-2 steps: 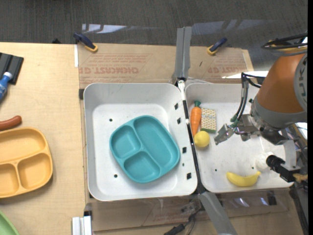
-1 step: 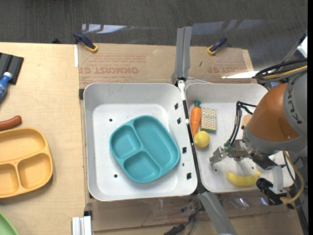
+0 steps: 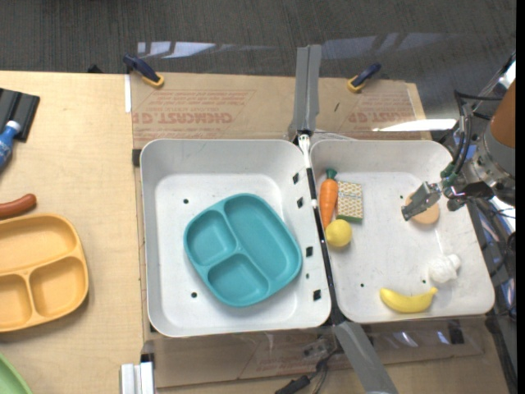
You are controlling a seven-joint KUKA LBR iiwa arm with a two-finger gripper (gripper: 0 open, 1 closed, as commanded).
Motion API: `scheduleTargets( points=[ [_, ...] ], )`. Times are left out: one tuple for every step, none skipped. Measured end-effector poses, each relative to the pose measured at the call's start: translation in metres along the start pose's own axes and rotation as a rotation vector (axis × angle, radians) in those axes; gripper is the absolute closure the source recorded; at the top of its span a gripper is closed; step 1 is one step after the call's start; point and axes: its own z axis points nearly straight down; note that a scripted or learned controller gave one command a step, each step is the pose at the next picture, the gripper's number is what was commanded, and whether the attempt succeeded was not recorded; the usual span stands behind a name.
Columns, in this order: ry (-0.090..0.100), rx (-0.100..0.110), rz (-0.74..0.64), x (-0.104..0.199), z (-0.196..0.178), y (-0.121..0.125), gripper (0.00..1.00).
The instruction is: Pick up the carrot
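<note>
The carrot point(image 3: 328, 200) lies in the right bin point(image 3: 385, 156), against that bin's left wall, its green top pointing toward the far rim. Just right of the carrot sits a checkered sponge-like block point(image 3: 350, 202), and touching the carrot's near tip is a lemon point(image 3: 338, 233). The claw point(image 3: 422, 198) hangs well to the right of the carrot, over a tan round piece point(image 3: 426, 214) (how wide the claw stands cannot be told). Nearer the front rim lie a banana point(image 3: 407, 300) and a small white object point(image 3: 443, 269). Left of the carrot, in the left bin point(image 3: 156, 220), rests a teal divided plate point(image 3: 240, 249).
</note>
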Motion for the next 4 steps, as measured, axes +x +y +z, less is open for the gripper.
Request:
scheduleTargets(
  points=[
    [-0.002, 0.003, -0.003, 0.000, -0.008, 0.001, 1.00],
    [0.002, 0.002, -0.122, 0.094, 0.032, -0.013, 1.00],
    [0.002, 0.004, 0.148, 0.125, 0.047, -0.008, 1.00],
    [-0.001, 0.007, 0.147, 0.123, 0.039, -0.008, 1.00]
  ],
)
